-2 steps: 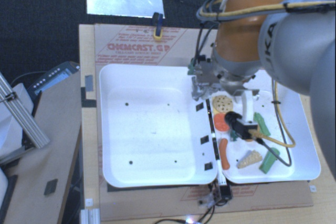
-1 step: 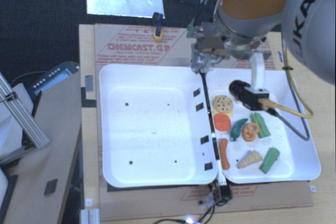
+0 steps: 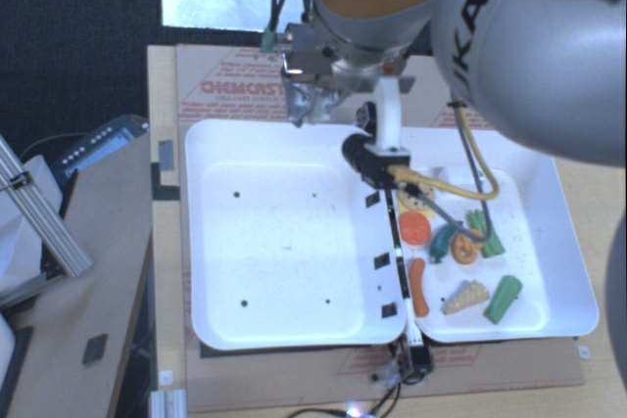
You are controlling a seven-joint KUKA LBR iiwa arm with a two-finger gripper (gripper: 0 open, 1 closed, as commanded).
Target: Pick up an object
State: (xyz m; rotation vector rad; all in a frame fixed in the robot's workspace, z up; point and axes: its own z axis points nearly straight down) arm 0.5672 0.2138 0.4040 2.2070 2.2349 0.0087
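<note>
1. The gripper (image 3: 312, 113) hangs in the upper middle of the frame, over the far rim of the left bin (image 3: 199, 210). Whether it is apart or together I cannot tell from here, and I see nothing held in it.
2. Everything worth picking lies in the right bin (image 3: 570, 281), bunched in the lower middle-right of the frame: a red round piece (image 3: 414, 228), an orange stick (image 3: 418, 287), a pale wedge (image 3: 464, 297), a green block (image 3: 504, 299) and a few smaller bits between them.
3. So the whole pile sits down and to the right of the gripper, across the seam where the two bins meet, and well apart from it.
4. The red round piece is the nearest of the lot. The orange stick lies just beside the seam, its long axis running almost straight up and down the frame.
5. By my reckoning the pick has not begun; the arm must first cross into the right bin and come down.
</note>
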